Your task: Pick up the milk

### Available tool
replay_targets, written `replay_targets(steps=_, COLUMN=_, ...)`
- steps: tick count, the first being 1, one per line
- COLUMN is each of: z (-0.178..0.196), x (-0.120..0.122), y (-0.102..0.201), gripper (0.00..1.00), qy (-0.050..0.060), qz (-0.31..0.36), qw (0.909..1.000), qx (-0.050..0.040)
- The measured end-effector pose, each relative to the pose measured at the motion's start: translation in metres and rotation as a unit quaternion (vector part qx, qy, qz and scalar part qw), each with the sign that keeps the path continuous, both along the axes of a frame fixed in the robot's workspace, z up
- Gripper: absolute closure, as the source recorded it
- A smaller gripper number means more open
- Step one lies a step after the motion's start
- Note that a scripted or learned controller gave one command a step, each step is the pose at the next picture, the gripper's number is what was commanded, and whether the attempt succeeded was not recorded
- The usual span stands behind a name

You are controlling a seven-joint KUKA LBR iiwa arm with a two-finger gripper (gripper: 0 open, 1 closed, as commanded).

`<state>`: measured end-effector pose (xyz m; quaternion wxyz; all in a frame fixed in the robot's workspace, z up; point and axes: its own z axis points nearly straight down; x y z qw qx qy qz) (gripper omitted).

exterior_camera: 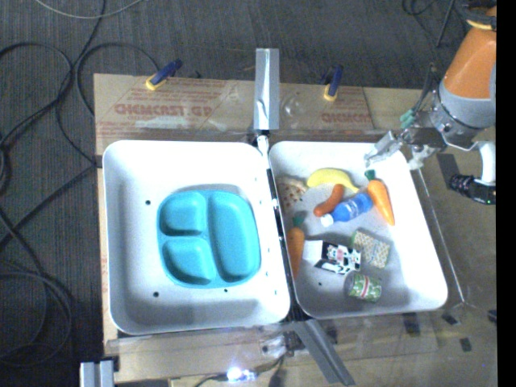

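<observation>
The milk (338, 257) is a small white carton with black cow patches, lying in the lower middle of the right bin (431, 285). My gripper (397, 153) hangs over that bin's far right corner, well up and to the right of the milk. Its fingers are open and hold nothing. An orange carrot (381, 201) and a blue bottle (351, 209) lie between the gripper and the milk.
Also in the right bin are a banana (330, 177), a red sausage (326, 202), a second carrot (296, 249), a cracker packet (372, 248) and a green can (364, 287) close to the milk. The left bin (121, 216) holds a blue divided tray (210, 236).
</observation>
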<state>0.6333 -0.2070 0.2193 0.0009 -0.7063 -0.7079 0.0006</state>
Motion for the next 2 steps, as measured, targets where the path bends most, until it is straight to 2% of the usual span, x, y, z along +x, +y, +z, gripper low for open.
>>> replay_targets(steps=1, z=-0.076, x=-0.034, y=0.03, gripper=0.0, qy=0.0, qz=0.023, qw=0.9997, qx=-0.0003)
replay_targets(steps=2, z=-0.093, x=-0.051, y=0.077, gripper=0.0, qy=0.001, qz=0.038, qw=0.9993, qx=-0.0002)
